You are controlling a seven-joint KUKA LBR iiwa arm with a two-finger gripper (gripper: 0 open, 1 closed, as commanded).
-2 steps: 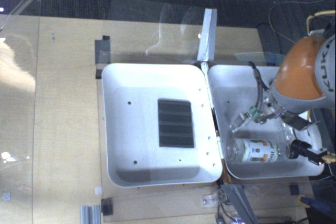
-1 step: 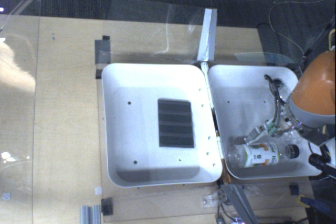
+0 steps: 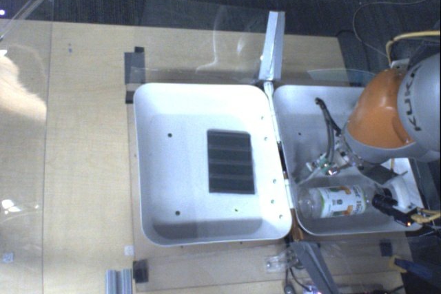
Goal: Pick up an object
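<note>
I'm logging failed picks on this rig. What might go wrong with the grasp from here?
The can lies on its side near the right bin's front wall, so it may roll or get pinned against the wall. The end effector hangs above its rear edge, not centred, so the grasp may slip off the curved side.

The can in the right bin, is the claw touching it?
Cannot tell. In the camera view the claw hangs just above the can, with the arm hiding any contact or gap.

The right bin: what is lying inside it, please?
In the right bin a can lies on its side near the front wall. The arm covers the bin's right part, so anything beneath it is hidden.
</note>
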